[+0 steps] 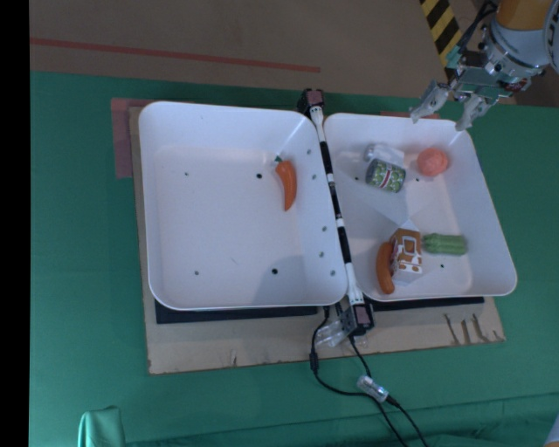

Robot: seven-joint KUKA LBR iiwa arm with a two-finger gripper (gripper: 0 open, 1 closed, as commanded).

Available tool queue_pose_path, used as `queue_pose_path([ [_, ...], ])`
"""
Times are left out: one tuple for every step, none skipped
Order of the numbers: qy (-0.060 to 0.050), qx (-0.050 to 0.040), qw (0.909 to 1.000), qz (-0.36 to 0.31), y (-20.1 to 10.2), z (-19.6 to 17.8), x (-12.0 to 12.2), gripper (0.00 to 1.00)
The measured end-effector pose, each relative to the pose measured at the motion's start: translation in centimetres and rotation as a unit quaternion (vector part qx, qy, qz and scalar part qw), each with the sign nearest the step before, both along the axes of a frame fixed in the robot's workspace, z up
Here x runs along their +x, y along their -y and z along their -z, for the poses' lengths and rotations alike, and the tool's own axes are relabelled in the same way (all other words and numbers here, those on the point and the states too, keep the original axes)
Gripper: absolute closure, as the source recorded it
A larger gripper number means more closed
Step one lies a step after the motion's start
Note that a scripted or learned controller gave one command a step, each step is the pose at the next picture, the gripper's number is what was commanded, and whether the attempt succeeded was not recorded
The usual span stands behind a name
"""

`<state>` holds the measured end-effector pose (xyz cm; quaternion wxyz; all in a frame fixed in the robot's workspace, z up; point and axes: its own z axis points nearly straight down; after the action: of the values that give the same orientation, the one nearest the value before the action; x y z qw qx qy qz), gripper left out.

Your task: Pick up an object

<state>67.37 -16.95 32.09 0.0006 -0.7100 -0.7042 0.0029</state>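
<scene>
Camera view, single fixed angle from above: my claw hangs over the far right corner of the right bin, above the rim and clear of everything inside. Both fingers are spread wide apart with nothing between them. Orange band of my arm is at the top right edge of the frame.

Right bin contents:
- orange-red ball, near the far right side, closest item to my claw, resting on the bin floor
- small jar with a green label, lying on its side just left of the ball, not touching it
- green cucumber-like piece, lying flat near the right wall
- little orange and white box, touching the left end of the green piece
- orange sausage-shaped piece, just beside the box on its left, near the front wall

Left bin contents:
- one orange carrot with a green top, lying near the divider between the bins, well apart from the rest

Both bins sit side by side on a cardboard sheet on the green worktop. A black cable trails from the front of the divider toward the near edge.

No candidate object is lifted; all rest in the bins.
</scene>
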Motion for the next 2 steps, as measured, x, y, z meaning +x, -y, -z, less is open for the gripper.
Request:
queue_pose_path([
  [0.012, -0.0018, 0.9999, 0.000, -3.6, 9.1, -2.8, 0.00],
  [0.005, -0.0026, 1.0000, -0.001, -4.9, 13.5, 1.4, 0.00],
])
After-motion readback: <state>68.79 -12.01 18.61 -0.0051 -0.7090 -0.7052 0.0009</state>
